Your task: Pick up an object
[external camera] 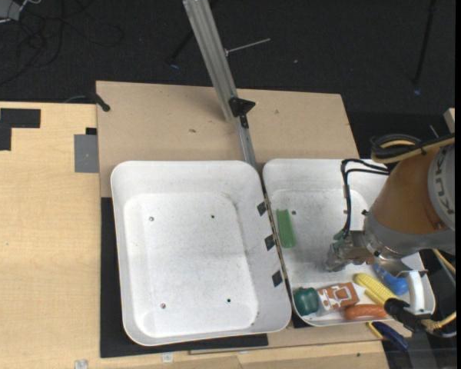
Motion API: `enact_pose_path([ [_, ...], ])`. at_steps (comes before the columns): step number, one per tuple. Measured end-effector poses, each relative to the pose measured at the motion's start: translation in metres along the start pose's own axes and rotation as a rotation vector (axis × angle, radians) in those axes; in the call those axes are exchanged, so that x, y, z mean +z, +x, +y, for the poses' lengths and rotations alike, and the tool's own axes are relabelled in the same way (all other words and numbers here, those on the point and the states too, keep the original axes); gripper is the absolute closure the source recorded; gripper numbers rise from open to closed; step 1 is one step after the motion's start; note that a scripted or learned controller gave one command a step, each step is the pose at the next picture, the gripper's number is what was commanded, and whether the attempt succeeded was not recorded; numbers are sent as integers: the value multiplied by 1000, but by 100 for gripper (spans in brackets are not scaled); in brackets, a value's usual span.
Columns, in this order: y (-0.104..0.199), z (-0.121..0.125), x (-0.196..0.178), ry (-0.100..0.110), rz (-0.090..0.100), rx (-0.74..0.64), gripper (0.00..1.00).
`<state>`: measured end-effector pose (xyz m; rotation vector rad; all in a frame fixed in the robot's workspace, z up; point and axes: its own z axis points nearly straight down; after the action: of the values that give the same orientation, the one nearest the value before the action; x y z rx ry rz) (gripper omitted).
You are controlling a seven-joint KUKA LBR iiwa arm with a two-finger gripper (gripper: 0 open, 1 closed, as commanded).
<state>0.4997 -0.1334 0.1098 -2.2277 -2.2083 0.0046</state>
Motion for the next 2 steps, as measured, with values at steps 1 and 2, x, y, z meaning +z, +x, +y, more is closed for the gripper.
enact_pose_path([
  [1, 6, -4, -59, -7, -1, -10, 100],
  [2, 5, -3, -107, -8, -2, -10, 100],
])
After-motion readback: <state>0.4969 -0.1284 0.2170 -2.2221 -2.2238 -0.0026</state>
